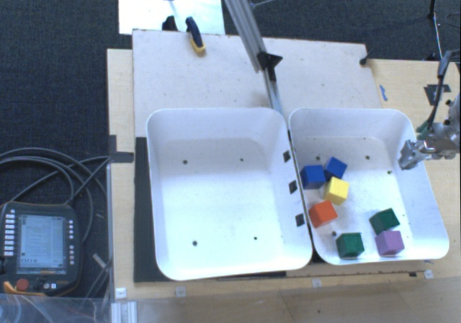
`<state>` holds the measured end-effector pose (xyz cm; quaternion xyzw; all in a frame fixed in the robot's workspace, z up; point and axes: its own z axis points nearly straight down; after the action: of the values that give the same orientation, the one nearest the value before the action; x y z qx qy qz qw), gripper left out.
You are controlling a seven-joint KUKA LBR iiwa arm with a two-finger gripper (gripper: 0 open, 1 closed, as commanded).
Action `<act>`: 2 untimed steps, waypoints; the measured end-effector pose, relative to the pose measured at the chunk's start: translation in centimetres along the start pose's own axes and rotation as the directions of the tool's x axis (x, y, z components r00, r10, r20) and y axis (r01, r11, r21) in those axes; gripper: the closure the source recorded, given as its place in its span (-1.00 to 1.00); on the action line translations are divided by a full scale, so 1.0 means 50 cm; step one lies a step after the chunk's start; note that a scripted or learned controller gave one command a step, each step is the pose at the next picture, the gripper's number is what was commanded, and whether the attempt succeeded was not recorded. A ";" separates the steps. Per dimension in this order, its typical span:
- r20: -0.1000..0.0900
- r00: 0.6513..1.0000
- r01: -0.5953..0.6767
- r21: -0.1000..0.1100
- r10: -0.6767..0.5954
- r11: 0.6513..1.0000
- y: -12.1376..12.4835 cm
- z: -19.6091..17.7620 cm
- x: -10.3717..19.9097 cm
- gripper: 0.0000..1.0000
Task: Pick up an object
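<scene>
From above, the gripper (412,156) is at the right rim of the right bin (360,121), up near the top corner on that side. Not much of it can be seen. I cannot tell how far open it is, and I see nothing in it.

The blocks are all in the right bin. Two blue blocks (312,175) sit side by side near the bin's middle, close to its left wall. The yellow block (336,190) is just below them and touches or almost touches them. The orange block (323,213) is just below the yellow one, near the left wall. A green block (350,244) sits by the bottom rim. A dark green block (384,220) and a purple block (390,242) sit close together in the bottom right corner.

I think the job is only at the start. No block is picked up yet. Next the gripper has to move in over the bin, pick one block, come down on it and close.

The top half of the right bin has lots of open room to move in. The blue, yellow and orange blocks are bunched tight, so fingers may bump a neighbour. The green block by the bottom rim has the most room around it. The purple one is near the wall, which is harder.
</scene>
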<state>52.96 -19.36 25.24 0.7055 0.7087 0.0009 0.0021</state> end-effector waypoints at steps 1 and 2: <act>-0.004 1.000 0.007 0.002 -0.007 1.000 0.011 -0.008 0.121 1.00; -0.004 1.000 0.008 0.001 -0.008 1.000 0.033 -0.015 0.245 1.00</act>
<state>54.54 -7.10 25.99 0.7027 0.7115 0.0019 0.0001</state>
